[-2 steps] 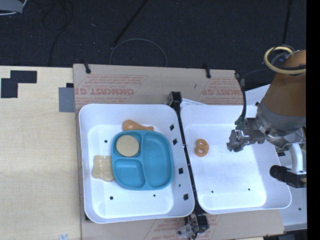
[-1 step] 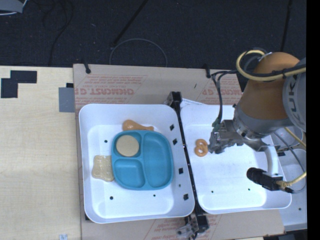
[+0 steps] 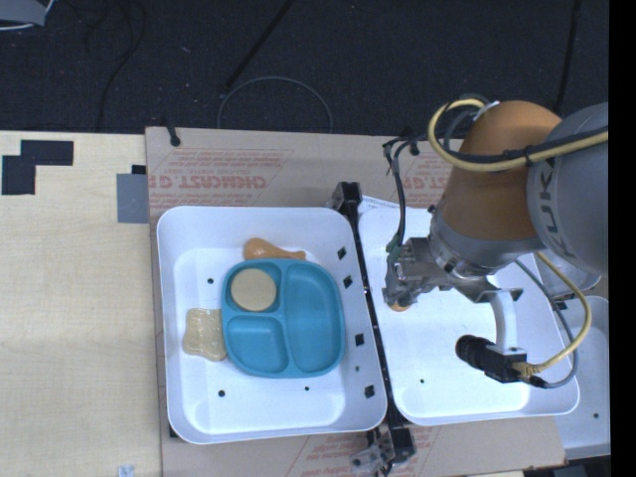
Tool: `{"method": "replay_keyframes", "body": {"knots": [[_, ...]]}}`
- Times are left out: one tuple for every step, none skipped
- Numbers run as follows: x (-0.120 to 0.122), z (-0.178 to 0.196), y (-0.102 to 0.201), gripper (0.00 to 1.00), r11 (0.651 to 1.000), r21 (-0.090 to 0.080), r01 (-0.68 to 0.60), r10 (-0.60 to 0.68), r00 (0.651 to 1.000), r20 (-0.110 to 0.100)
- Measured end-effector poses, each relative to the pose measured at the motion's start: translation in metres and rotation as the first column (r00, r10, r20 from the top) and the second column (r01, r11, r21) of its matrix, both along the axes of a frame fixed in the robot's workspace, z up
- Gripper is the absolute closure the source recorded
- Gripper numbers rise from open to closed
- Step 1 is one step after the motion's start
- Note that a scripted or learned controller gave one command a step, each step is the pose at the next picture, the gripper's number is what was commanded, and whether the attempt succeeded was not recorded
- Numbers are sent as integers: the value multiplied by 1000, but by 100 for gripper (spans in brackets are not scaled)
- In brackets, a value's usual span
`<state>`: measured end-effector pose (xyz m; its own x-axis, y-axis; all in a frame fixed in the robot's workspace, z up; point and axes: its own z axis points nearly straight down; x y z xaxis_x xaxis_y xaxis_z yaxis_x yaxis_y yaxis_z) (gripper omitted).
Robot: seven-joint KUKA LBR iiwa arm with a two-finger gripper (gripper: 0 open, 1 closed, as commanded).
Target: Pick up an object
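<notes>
My gripper point(image 3: 400, 292) hangs low over the left part of the right bin point(image 3: 447, 397), close to the divider between the bins. A small orange thing point(image 3: 400, 306) shows just under its tip; I cannot tell whether it is held or lying on the bin floor. In the left bin point(image 3: 199, 407) lies a blue divided plate point(image 3: 298, 358) with a round tan disc point(image 3: 252, 289) in its upper left compartment. An orange-tan piece point(image 3: 270, 250) lies behind the plate. A pale yellow lump point(image 3: 204, 334) rests against the plate's left side.
The grey arm with its orange band point(image 3: 497, 177) covers the upper right part of the right bin. A black clamp point(image 3: 347, 197) sits at the far end of the divider. Brown cardboard point(image 3: 248, 172) lies under both bins.
</notes>
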<state>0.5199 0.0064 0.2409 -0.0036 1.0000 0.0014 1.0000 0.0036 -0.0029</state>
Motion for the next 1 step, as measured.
{"method": "replay_keyframes", "body": {"knots": [[-9,6,52,100,1000,1,-1,1,1000,0]]}}
